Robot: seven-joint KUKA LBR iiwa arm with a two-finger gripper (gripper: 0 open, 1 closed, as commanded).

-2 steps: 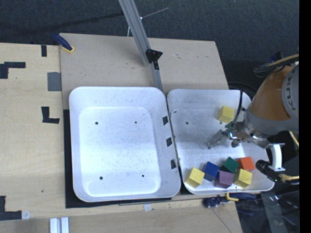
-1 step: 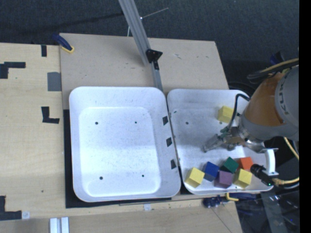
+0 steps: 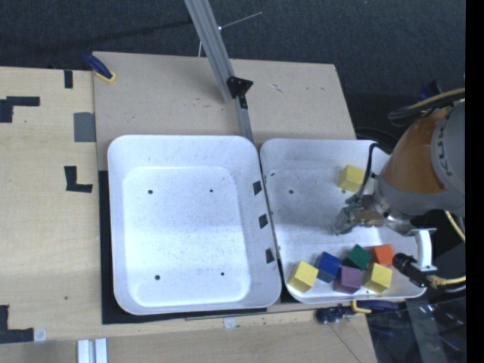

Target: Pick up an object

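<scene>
My gripper [image 3: 352, 219] hangs low over the right bin [image 3: 302, 165], on bare floor between two sets of blocks, and from this slant I cannot tell its state — the tips are a dark blur against the white. Nothing shows between them, so I judge I hold nothing yet. Taking the gripper as my mark: one yellow block [image 3: 351, 178] sits alone just above it, near my wrist, free on all sides and so the easiest to close on. The rest lie below it along the bin's near wall — a second yellow [image 3: 304, 275], blue [image 3: 328, 265], purple [image 3: 350, 277], green [image 3: 358, 256], orange [image 3: 383, 255] and a third yellow [image 3: 380, 277] — packed so they touch, which leaves little room for fingers. The left bin [image 3: 185, 225] lies well off to the side.
</scene>
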